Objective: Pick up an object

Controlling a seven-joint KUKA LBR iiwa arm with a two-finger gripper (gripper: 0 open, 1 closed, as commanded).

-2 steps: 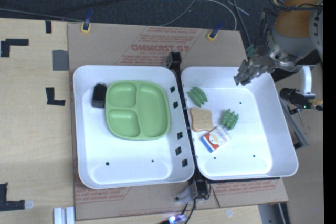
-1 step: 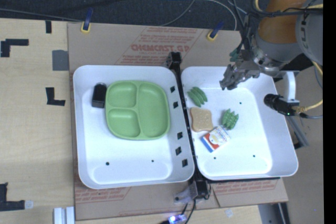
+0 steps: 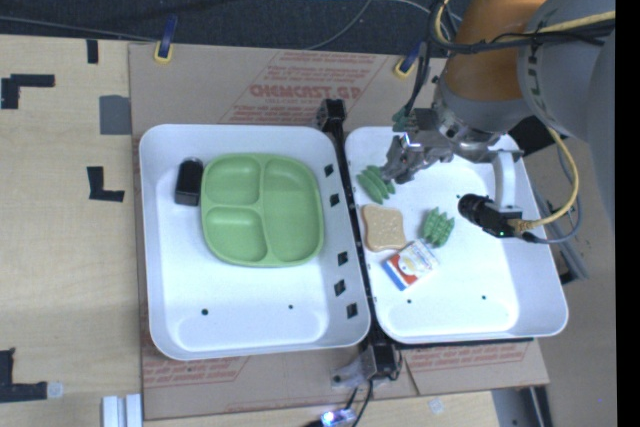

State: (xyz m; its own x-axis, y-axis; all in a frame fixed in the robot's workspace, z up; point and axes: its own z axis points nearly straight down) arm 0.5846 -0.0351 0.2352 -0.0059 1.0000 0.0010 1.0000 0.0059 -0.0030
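In the right bin (image 3: pixel 520 305) lie a ridged green piece (image 3: pixel 376 183), a tan slice of toast (image 3: pixel 383 227), a small green bumpy object (image 3: pixel 437 225) and a red, white and blue packet (image 3: pixel 410 266). My gripper (image 3: pixel 400 164) hangs over the bin's upper left part, its tips just right of and above the ridged green piece. The fingers look slightly apart, and I see nothing between them. The grey arm with its orange band (image 3: pixel 505 15) comes in from the upper right.
The left bin (image 3: pixel 170 315) holds a green divided plate (image 3: pixel 263 209) and a small black block (image 3: pixel 188 182) at the plate's left. A black clip divider (image 3: pixel 345 215) runs between the bins. A black cable end (image 3: pixel 487 214) hangs over the right bin.
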